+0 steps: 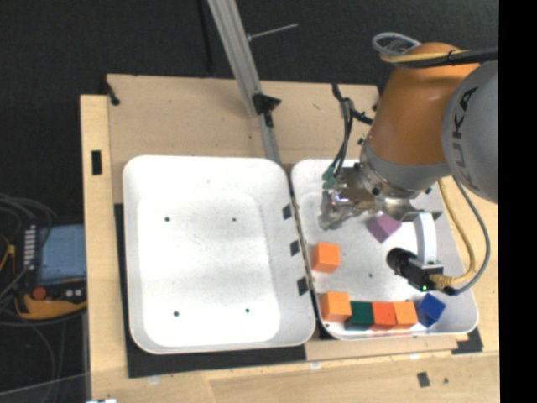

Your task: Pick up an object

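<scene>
My gripper (334, 214) hangs over the upper left part of the right bin (457, 250), its metal fingers pointing down and left. An orange cube (325, 256) lies just below the gripper, apart from it. A purple block (383, 227) sits to the gripper's right, partly under the wrist. Along the bin's front wall stand an orange cube (336, 306), a green block (362, 315), an orange block (384, 314), another orange block (404, 312) and a blue block (430, 309). I see nothing between the fingers.
The left bin (201, 250) lies beside the right one. A grey metal pole (243, 61) slants from the top down to the bins' shared edge. A black cable fitting (413, 269) hangs over the right bin. A blue device (59, 254) sits at the far left.
</scene>
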